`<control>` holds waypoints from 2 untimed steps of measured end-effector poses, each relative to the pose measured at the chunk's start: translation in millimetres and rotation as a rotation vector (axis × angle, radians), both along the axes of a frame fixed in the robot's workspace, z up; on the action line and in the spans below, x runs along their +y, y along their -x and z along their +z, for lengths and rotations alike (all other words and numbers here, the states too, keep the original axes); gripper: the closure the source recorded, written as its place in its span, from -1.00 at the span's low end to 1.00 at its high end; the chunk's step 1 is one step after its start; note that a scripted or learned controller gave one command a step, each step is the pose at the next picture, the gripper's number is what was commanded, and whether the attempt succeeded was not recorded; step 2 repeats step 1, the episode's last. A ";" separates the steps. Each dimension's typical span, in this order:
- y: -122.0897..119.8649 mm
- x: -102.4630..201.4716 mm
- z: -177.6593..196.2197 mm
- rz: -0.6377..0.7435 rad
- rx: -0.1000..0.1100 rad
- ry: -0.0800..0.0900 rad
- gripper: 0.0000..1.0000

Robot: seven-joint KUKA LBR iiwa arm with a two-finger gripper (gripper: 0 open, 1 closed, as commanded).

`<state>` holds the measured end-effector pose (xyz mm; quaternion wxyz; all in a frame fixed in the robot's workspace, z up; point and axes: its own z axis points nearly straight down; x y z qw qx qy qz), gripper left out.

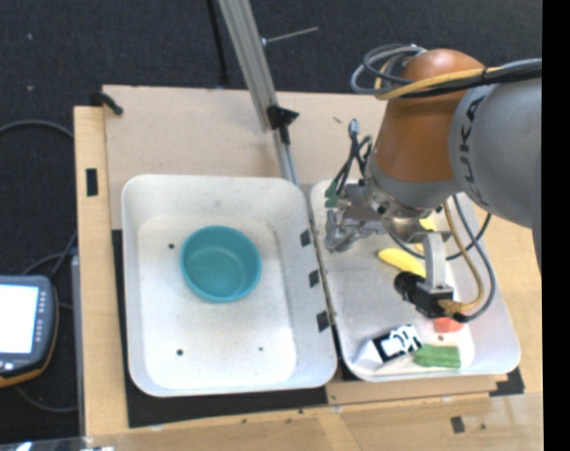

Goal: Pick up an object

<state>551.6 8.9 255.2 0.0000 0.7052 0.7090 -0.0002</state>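
The pincer (344, 228) hangs in the right bin (364, 299); I cannot tell its width. The yellow thing (400, 257), maybe a toy banana, looks light: grab its middle.

bowl (221, 263) teal | left bin (134, 195) white, dark specks | right bin (496, 332) white | bench (191, 130) tan | arm (491, 139) grey, orange band | curved piece (402, 258) yellow | block (439, 357) green | packet (395, 343) black-and-white | small piece (444, 325) red

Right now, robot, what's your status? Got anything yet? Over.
Gripper low at right bin, left side, no object seen in it. Yellow thing, green thing, black-and-white thing lie loose nearby. Teal bowl in left bin.
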 end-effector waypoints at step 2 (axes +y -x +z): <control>18.4 54.2 -11.3 0.001 0.000 -0.001 1.00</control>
